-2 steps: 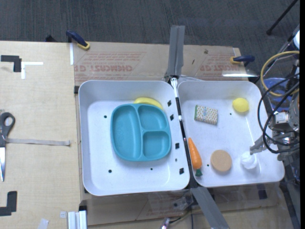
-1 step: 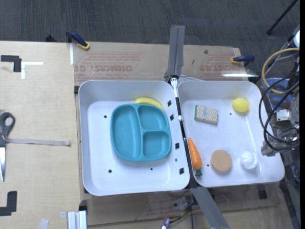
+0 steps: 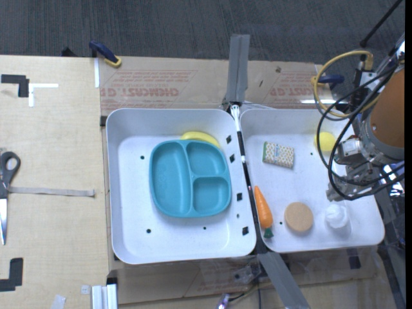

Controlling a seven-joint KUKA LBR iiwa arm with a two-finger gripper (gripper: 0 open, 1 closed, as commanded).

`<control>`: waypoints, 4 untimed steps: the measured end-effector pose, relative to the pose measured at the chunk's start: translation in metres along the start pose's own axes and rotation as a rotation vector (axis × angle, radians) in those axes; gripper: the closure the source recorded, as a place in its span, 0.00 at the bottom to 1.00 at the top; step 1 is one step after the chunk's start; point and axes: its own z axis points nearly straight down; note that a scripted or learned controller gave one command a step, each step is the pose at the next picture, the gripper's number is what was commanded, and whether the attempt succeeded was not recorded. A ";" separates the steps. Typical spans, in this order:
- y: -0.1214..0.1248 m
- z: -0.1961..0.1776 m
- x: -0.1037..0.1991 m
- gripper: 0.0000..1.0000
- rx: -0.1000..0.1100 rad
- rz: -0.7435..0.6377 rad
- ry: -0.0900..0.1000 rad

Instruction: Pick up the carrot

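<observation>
Two bins: shallow white trays are set side by side at mid-frame; the right bin (image 3: 309,124) holds the task item, the left bin (image 3: 122,192) holds a tray.
Carrot (image 3: 262,209): located at the lower left of the right bin, against the dividing wall; orange, tapered, smooth, with a small green tip toward the lower edge.
Gripper (image 3: 346,187): seen at the right edge of the frame, among black cables, over the right side of the right bin; its state cannot be told.
Step in hand: approach is judged not yet begun; the carrot is untouched and well apart from the gripper.
Next move: travel toward frame left is required, then a descent with the jaws set across the narrow body, clear of the wall.
Neighbouring items: a tan round disc (image 3: 299,216) near the carrot; a patterned rectangular pad (image 3: 278,154); a yellow ball (image 3: 326,141); a small white object (image 3: 336,215).
Left bin contents: a teal three-compartment plate (image 3: 190,177), glossy, with a yellow item (image 3: 201,136) behind it.
</observation>
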 end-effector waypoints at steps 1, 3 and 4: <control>0.021 -0.095 0.060 1.00 0.001 -0.299 -0.001; -0.131 -0.064 0.031 1.00 -0.001 -0.753 -0.004; -0.157 -0.063 0.051 1.00 0.002 -1.118 0.000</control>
